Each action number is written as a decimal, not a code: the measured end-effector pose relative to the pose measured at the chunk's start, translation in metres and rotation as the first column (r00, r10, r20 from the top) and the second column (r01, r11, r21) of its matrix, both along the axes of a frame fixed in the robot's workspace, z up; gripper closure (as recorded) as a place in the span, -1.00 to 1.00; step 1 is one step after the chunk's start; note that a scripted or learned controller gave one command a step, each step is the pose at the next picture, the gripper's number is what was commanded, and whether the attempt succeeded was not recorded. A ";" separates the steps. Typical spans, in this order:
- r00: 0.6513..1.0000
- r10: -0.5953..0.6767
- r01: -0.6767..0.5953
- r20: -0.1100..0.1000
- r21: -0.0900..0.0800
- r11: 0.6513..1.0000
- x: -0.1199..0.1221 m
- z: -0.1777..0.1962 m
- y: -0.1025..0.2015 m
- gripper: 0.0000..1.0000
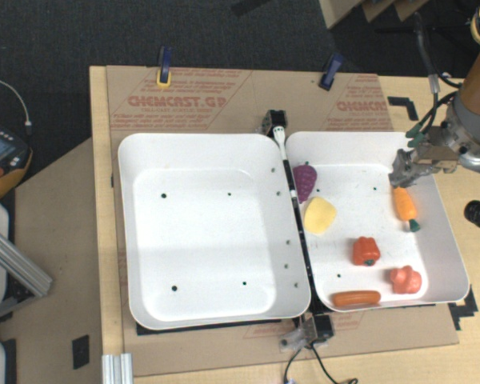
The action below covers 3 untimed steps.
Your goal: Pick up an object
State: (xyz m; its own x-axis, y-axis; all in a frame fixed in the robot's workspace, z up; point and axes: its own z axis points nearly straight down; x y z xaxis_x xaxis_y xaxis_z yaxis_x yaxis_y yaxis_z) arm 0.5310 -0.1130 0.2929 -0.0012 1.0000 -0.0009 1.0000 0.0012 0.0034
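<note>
1. Carrot (405, 205) is the toy nearest the gripper (402, 174): it lies in the right bin (432, 250) close to the bin's right wall, its long axis running up and down the view with a slight lean, orange body toward the far side and small green tip toward the near-right.
2. Left bin (144, 238) is the largest thing on the counter (76, 238), touching the right bin along a shared middle edge.
3. Arm (472, 110) reaches in from the right; it is cut off by the view's edge, and cables hang along it.
4. Gripper hangs just above the carrot's far end; its dark grey parts merge together, so whether it is wide or narrow cannot be told, and nothing can be seen held in it.
5. Other toys in the right bin: a yellow piece (319, 215) and a purple piece (304, 181) beside the middle edge, a red pepper (366, 251) mid-bin, a reddish piece (406, 279) and a sausage (356, 298) near the front rim.
6. Purple piece is too dim to name its kind.
</note>
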 end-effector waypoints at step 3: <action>1.000 -0.004 0.004 -0.008 0.001 1.000 0.086 -0.047 -0.113 1.00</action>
